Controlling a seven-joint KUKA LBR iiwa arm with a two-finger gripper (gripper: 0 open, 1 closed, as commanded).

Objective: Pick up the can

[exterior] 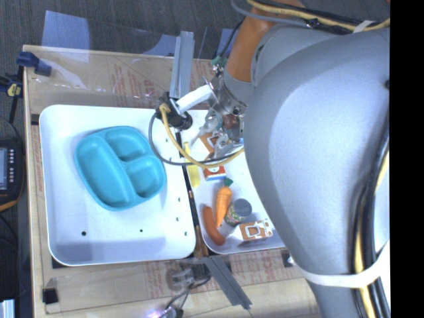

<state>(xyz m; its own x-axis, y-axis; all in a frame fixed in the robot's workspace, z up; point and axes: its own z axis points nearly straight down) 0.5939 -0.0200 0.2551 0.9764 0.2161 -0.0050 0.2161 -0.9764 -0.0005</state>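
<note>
I see gripper [222, 132] low over right bin's [211, 242] far end; can't tell finger state. Can [236, 212] lies tilted at near end, touching carrot [223, 204], beside hot dog [212, 225]. Blue divided plate [119, 166] in left bin [59, 244].

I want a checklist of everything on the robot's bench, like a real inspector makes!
Surface: two shallow white bins, left bin and right bin.
Job's things: small grey metal can lying in right bin, beside orange carrot.
Clutter: blue divided plastic tray in left bin; small printed cartons.
Grippers: gripper low over right bin's far end, away from can.
Cables: yellow and black cable loop.
Surroundings: dark carpet.
</note>
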